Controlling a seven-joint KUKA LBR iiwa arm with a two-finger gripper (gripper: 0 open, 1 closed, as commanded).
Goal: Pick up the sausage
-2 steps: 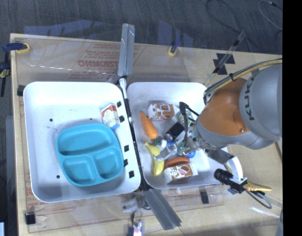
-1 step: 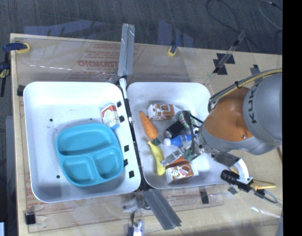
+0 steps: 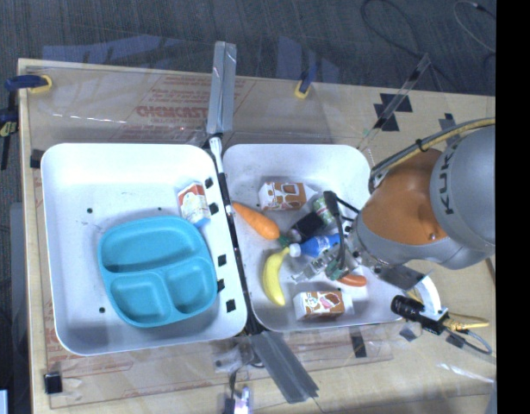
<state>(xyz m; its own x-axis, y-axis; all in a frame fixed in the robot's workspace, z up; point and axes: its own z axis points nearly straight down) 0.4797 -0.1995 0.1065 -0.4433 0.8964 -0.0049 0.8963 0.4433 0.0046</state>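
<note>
One glossy red sausage [image 3: 353, 279] beside gripper [image 3: 332, 264]; gripper state unclear; curved banana [image 3: 274, 277] near.

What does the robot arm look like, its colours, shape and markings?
The arm is grey and rounded, with dark KUKA letters on its side. An orange band circles it above the wrist. A yellow and black cable curves along it. The gripper is black.

Grey arm [image 3: 471, 188] with orange band (black lettering on grey).
</note>
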